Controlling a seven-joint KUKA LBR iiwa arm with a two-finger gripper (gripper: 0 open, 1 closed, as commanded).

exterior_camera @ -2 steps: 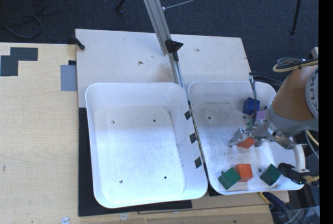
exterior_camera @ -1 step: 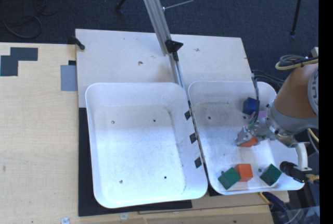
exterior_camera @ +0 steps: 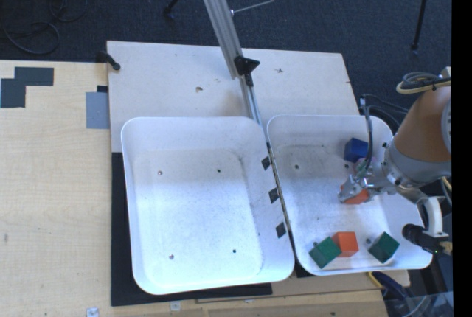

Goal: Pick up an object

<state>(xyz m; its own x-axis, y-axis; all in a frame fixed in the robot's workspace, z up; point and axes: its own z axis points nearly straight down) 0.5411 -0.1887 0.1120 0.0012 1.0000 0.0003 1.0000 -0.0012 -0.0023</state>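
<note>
**Claw low in the right bin, over a small orange-red piece**

Nearest, along the front wall of the right bin (exterior_camera: 310,138): a green block (exterior_camera: 324,252), an orange block (exterior_camera: 346,242) touching it, and a second green block (exterior_camera: 383,247) a little apart toward the bin's right corner. All three look like small, stiff, light blocks, probably foam or painted wood; flat faces, nothing fragile. Best hold would be across two opposite flat sides. The touching pair leaves little room for a finger between them; the lone green one sits close to the wall, which may crowd a finger on that side.

Mid-bin: the claw (exterior_camera: 357,189) is down near the floor, with an orange-red piece (exterior_camera: 358,197) directly under or at its tip. Whether that piece is pinched or merely lying beneath I cannot tell, nor whether the claw is spread or pressed together; the metal parts blur into one shape. The piece is partly covered, so its form is unclear.

Just beyond: a blue block (exterior_camera: 356,149), near the claw, partly masked by the cable and wrist.

Left bin (exterior_camera: 147,161) sits alongside on the counter (exterior_camera: 169,79). The arm (exterior_camera: 424,138) is cut off at the frame's right.
</note>
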